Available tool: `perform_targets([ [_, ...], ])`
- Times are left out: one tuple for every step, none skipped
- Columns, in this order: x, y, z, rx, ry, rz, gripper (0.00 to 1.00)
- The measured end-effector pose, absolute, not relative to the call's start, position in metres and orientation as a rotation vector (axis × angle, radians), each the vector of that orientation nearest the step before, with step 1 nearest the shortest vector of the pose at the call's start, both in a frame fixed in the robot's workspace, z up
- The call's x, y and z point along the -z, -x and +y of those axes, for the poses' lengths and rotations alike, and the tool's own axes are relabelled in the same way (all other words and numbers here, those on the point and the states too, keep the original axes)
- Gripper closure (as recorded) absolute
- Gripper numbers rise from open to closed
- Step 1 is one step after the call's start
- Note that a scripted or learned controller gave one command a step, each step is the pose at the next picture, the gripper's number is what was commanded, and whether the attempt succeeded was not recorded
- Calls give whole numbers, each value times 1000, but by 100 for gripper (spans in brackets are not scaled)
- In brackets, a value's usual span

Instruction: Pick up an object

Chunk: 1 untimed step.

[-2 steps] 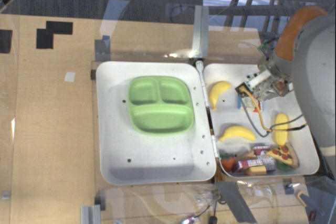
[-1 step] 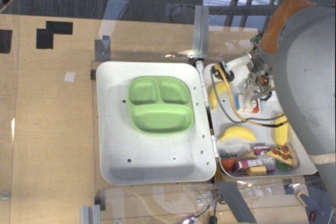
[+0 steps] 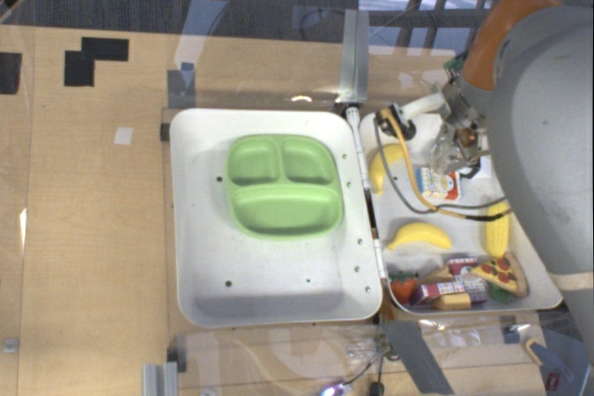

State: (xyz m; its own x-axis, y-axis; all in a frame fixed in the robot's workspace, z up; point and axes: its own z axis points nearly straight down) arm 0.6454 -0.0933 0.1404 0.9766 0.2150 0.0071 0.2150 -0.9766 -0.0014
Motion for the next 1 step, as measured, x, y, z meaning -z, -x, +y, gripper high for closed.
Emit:
perform_targets([
  [-152,-647,-92,16,3119,-350,100],
])
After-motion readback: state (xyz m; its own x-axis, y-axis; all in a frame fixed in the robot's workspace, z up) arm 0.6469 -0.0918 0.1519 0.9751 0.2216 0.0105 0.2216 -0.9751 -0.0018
